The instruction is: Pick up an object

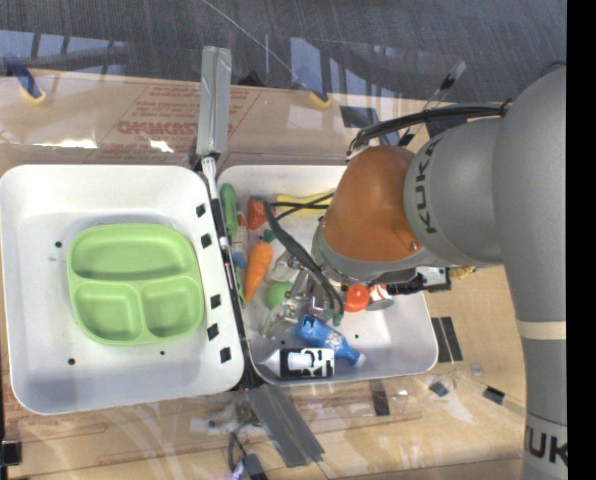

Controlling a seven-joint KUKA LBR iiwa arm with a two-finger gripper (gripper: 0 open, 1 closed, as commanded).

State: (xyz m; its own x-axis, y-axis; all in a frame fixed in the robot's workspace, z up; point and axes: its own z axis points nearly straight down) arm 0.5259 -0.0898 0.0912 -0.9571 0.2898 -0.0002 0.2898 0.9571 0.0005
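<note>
Setting: wooden bench [98,118] under clear sheeting, bearing two shallow white plastic bins side by side, on dark flooring.
End effector: two-finger metal gripper [300,303], lowered into the right white bin [418,343] among the objects; whether it is open or closed cannot be told, and no object is seen held in it.
Arm: grey KUKA arm with orange band [373,213], reaching in from the right and hiding much of the right bin's centre.
Nearest object: blue plastic bottle-shaped toy [330,340], just below the gripper, close to or touching it; long axis slanting from upper left to lower right.
Other candidates: orange plastic carrot [258,266], just left of the gripper, long axis near upright in the view, narrow tip pointing down; small black-and-white box [308,363] at the bin's near wall, lying crosswise; small red-orange piece [356,296] right of the gripper.
Left bin: left white bin [18,268] holds a light green three-compartment plastic tray [133,283], lying flat.
Step in hand: judged to be the descent or grasp attempt over the clutter.
Next move: calls for a firm closure across an object's short axis, then a straight lift clear of neighbours.
</note>
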